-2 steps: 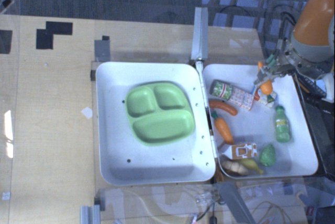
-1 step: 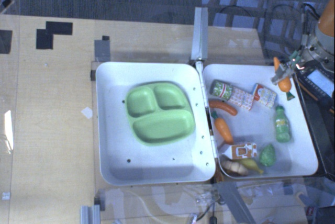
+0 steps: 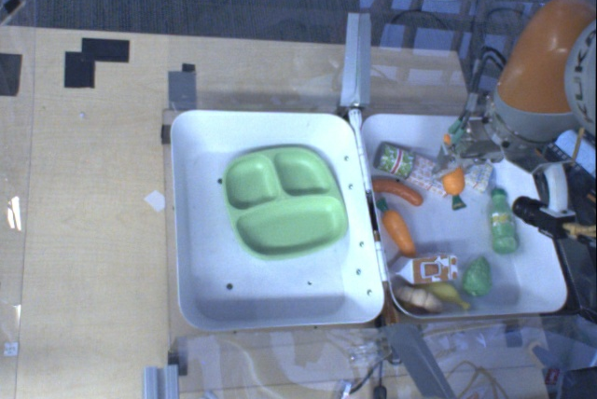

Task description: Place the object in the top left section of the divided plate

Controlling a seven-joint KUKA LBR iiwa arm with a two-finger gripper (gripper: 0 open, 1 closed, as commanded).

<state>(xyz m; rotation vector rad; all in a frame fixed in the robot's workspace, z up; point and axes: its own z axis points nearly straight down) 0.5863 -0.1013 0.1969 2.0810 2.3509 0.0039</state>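
The pick is in hand — fingers [image 3: 454,166], grip state unclear, hover at a small orange carrot [image 3: 453,183]; next, lift it toward the green divided plate [image 3: 283,201].

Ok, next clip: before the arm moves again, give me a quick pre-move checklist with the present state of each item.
1. Green divided plate sits flat in the left bin: ok.
2. Top left section of the plate free to receive an object: ok, nothing lies in it.
3. Gripper positioned over the right bin, above a small orange piece: ok.
4. Object secured between the fingers: cannot tell, the grip point is too small and cluttered to judge.
5. Neighbours crowding the pick: not ok, the can and a clear packet lie close beside the orange piece.
6. Path from right bin to plate: ok, apart from the low divider between the bins.
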